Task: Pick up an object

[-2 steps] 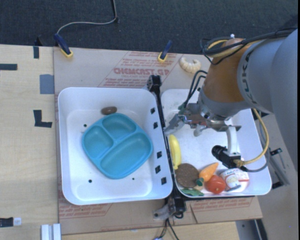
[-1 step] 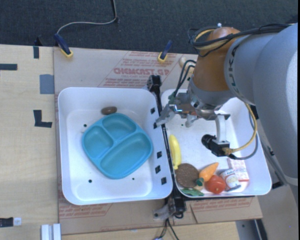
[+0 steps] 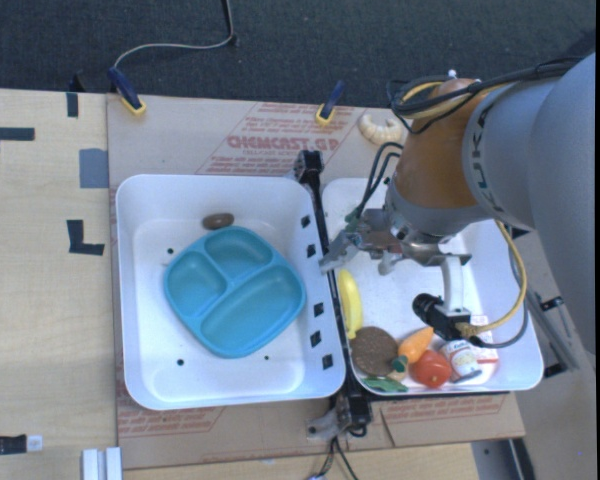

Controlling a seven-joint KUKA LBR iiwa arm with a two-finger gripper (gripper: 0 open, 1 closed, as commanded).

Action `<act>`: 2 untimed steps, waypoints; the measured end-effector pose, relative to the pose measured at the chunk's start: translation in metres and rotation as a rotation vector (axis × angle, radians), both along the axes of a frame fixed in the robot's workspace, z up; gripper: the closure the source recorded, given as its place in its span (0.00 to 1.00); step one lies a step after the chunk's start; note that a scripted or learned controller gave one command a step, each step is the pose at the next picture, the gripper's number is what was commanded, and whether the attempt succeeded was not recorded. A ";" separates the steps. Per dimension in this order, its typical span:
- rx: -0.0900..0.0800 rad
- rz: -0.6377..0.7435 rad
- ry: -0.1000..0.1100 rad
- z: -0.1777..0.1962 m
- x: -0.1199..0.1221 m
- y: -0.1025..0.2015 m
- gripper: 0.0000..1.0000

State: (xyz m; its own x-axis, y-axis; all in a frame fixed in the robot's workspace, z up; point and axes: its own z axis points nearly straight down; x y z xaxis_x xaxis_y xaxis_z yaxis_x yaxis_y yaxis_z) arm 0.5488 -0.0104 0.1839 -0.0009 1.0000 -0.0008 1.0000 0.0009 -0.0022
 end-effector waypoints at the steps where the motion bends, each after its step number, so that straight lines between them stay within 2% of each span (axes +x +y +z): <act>1: 0.000 -0.001 0.000 0.000 0.014 -0.022 0.00; 2: 0.001 0.000 0.000 0.000 0.009 -0.014 0.00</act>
